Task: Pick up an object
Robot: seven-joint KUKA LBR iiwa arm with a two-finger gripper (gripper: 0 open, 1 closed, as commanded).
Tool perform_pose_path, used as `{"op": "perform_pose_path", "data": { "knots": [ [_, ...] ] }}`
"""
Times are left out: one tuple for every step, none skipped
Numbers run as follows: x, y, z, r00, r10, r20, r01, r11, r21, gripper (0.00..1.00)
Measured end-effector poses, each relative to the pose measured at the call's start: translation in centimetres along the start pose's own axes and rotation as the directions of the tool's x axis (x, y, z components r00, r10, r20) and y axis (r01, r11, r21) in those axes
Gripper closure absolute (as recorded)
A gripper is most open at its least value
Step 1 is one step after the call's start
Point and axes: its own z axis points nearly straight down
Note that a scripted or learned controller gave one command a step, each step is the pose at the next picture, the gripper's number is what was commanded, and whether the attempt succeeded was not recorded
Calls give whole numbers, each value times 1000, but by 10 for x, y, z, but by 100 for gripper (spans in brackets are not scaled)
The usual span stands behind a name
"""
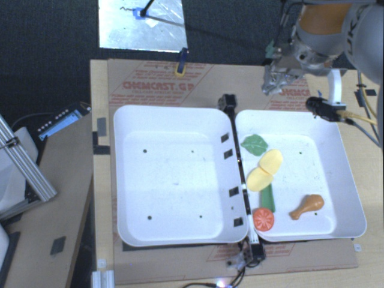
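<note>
A cardboard-topped bench (156,80) on dark carpet bears two white bins (174,173); the pincer (276,84) grip state is unreadable.

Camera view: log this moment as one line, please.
arm: tool above right bin's far edge | right bin: green leaf, yellow pieces, red tomato, brown drumstick | nothing held

Robotics lab, grey arm (336,17) over white bins (174,221), cardboard-covered bench (156,80)
</note>
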Motion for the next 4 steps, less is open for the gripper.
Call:
{"op": "perform_pose_path", "data": {
  "knots": [
    [116,1,-45,1000,-2,-3,3,1000,4,100],
    [188,2,-102,1000,1,-3,-1,1000,3,100],
    [264,3,-144,1000,2,-4,-2,1000,5,100],
    [170,3,-147,1000,19,4,-19,1000,10,100]
  ]
}}
